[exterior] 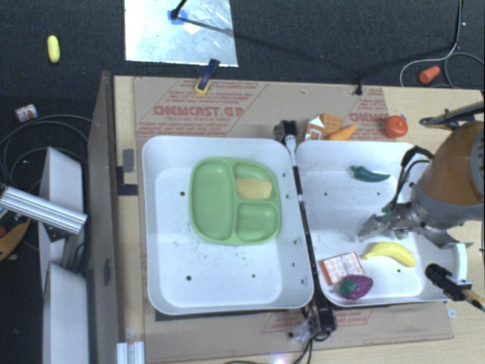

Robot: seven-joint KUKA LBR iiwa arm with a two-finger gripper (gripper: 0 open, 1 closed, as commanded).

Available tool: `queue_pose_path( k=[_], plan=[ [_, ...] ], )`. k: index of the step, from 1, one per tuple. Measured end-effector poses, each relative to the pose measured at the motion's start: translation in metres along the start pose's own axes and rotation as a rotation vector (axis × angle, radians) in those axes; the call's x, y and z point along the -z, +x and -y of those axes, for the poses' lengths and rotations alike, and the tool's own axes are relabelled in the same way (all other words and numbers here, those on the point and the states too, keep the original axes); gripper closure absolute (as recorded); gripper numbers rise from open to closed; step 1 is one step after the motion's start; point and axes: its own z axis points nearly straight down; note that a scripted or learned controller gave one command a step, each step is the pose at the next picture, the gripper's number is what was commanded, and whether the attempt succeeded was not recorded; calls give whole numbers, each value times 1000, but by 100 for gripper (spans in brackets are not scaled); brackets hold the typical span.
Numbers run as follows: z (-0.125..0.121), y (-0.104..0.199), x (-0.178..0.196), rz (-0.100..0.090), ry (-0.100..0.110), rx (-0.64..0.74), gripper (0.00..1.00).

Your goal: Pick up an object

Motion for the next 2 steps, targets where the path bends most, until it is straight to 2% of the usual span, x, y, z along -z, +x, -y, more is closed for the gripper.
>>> queue_pose_path(
  k=[1,2],
  plan=[
    [33,-41,11,2,4,-7,0],
    [30,-38,21,1,0,-2,100]
  ],
)
